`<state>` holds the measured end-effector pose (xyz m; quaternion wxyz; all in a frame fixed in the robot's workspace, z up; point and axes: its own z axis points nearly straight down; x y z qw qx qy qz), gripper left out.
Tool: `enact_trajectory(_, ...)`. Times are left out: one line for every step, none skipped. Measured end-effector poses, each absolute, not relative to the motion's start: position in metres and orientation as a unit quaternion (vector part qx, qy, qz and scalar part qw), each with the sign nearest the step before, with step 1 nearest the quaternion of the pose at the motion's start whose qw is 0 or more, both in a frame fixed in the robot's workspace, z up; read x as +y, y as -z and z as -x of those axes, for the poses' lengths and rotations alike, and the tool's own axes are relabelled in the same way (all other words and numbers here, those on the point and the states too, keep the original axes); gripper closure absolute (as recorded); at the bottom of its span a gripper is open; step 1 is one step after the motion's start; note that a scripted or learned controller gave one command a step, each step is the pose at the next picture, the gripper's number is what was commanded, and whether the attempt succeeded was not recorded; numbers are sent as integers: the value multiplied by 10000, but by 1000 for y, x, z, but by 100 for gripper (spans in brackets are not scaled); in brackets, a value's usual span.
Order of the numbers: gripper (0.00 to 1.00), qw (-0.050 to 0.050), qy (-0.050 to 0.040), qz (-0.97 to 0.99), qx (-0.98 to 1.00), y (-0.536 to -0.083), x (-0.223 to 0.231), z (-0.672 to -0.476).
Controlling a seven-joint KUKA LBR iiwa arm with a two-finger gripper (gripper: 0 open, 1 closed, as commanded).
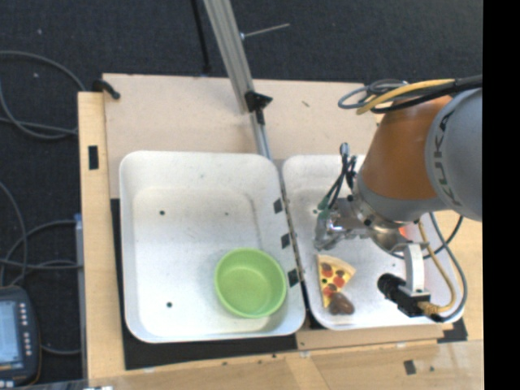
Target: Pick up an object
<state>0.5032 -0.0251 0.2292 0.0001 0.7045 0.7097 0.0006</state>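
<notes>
On a tan bench [179, 112] seen from above at a slant, two shallow white bins sit side by side, their inner rims touching along a seam near the middle of the view. The left bin [162, 193] holds a lime-green bowl [250, 282], upright and open-side up, resting close to the bin's near right corner. The right bin [305, 177] holds a toy pizza slice [334, 275], yellow with red and dark dots, lying flat near the bin's left wall with its point toward the near edge. Touching that point is a small dark brown lump [340, 304], too blurred to name.

A grey robot arm [455, 153] with a broad orange band reaches in from the right and hangs over the right bin, hiding much of its floor. Below the band, the gripper [329, 232] points down and to the left, just above the wide end of the pizza slice. Its metal tip sits near the slice, but whether it touches cannot be made out, and its state, spread or pressed together, cannot be told from this angle. Nothing is visibly pinched by it.

Cables [390, 94] loop over the top of the arm. A slanted aluminium bar [231, 47] crosses the bench from the top of the view down to the seam between the bins. Dark carpet [49, 39] surrounds the bench.
</notes>
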Motion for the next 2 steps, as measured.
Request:
enact_trajectory(100, 3, -19, -7040, 7102, -243, 23, -499)
enact_trajectory(100, -4, -13, -7038, 7104, -251, 76, -500)
